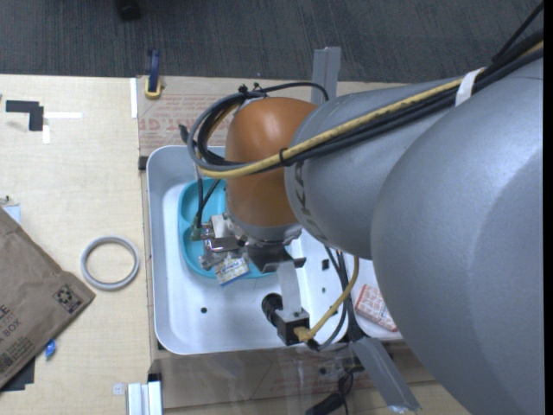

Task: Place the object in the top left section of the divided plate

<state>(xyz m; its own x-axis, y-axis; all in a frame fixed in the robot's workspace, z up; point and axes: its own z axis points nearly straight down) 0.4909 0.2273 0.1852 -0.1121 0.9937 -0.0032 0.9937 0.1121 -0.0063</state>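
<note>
A blue divided plate lies in the left part of the white bin, mostly covered by the arm. My gripper hangs over the plate's lower right rim, below the orange wrist band. A small object with a white and yellow label sits right under the gripper tip at the plate's edge. I cannot make out whether it is held or lying on the plate. The plate's sections are largely hidden by the arm.
A grey tape ring and a brown cardboard box lie on the wooden bench to the left of the bin. A red and white packet shows beneath the arm on the right. Cables loop around the wrist.
</note>
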